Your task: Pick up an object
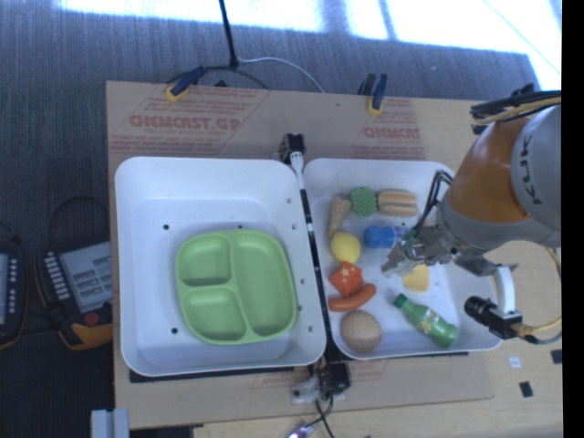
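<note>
A yellow lemon (pixel 345 246), blue piece (pixel 379 236), yellow wedge (pixel 417 278), green bottle (pixel 426 321) and brown egg-shaped piece (pixel 361 330) are seen lying in the right bin (pixel 452 349).

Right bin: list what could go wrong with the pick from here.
1. The pincer hangs among crowded toys; closing could catch the blue piece and the yellow block together, or neither.
2. Descending may knock the green bottle against the right bin wall.
</note>
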Tool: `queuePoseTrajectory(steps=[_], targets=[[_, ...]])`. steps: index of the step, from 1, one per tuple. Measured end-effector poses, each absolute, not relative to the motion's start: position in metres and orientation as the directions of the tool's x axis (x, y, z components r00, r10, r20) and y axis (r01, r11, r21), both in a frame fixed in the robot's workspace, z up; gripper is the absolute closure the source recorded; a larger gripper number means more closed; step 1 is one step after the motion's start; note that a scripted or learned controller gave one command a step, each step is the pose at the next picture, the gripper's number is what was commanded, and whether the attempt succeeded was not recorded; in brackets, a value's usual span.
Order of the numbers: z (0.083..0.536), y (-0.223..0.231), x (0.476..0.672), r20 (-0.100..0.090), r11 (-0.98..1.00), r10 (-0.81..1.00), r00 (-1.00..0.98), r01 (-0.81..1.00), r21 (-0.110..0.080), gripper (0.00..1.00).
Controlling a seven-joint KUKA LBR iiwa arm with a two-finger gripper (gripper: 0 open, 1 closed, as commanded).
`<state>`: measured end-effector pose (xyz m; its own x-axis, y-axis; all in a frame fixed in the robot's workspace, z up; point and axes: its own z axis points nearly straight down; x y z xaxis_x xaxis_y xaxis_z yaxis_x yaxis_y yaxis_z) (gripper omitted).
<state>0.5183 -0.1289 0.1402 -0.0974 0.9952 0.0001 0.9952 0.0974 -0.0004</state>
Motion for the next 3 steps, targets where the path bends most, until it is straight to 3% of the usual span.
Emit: queuePoseTrajectory(steps=[1, 2, 3], targets=[[0.14, -0.129, 0.518, 0.0, 0.096, 0.995, -0.096, 0.995, -0.001, 0.0], [0.088, -0.122, 0.582, -0.002, 0.126, 0.992, -0.126, 0.992, 0.005, 0.0], [0.086, -0.118, 0.632, -0.006, -0.188, 0.982, 0.188, 0.98, -0.07, 0.0]])
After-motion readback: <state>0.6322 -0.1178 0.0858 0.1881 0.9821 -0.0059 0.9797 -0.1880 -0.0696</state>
